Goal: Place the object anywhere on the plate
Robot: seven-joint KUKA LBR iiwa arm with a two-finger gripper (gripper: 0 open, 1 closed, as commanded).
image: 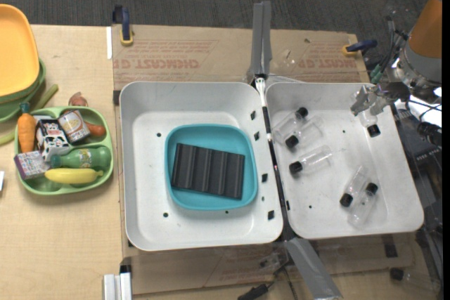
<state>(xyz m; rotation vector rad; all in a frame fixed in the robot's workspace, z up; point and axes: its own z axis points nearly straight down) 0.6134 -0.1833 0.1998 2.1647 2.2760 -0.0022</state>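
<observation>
From the camera view, a clear bottle with a black cap (357,196) is lying closest to the lens, near the front right corner of the right bin (394,221). Three more clear bottles are lying in that bin: one (293,121) toward its back left corner, one (310,161) near its middle, one (372,124) at its back right. The gripper (370,99) is hanging just above and behind that last bottle, at the bin's back right corner; whether its pincer is apart or together cannot be told, its fingers blurring into the pale floor. In the left bin (140,172), a teal plate (184,133) is carrying a dark ribbed block (209,169). The bottles' transparent bodies are proving hard to make out.
</observation>
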